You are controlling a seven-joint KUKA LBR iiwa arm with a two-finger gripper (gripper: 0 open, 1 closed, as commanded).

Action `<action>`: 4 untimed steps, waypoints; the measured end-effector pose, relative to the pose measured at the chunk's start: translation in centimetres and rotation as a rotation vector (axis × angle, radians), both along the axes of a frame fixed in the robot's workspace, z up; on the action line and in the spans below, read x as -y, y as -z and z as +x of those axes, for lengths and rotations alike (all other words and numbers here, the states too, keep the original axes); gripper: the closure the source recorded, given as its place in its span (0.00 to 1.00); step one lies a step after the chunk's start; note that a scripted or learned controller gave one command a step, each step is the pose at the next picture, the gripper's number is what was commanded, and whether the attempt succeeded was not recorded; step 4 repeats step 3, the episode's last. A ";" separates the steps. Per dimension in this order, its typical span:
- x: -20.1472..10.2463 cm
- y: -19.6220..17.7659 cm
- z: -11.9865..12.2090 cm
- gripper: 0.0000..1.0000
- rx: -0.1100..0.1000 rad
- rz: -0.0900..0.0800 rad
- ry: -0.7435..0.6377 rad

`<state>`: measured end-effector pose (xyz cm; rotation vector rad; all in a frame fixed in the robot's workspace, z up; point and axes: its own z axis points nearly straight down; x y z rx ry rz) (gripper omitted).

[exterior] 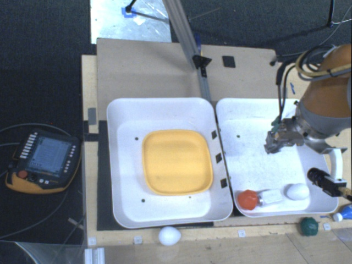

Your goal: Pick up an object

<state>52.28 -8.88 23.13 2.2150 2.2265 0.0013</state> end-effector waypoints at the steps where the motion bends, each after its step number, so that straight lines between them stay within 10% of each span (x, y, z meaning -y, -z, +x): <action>1: -5.0 1.0 1.2 1.00 -0.001 0.001 0.000; 3: -14.6 0.3 3.9 1.00 0.000 0.001 0.000; 4: -14.6 0.3 3.9 1.00 0.000 0.001 0.000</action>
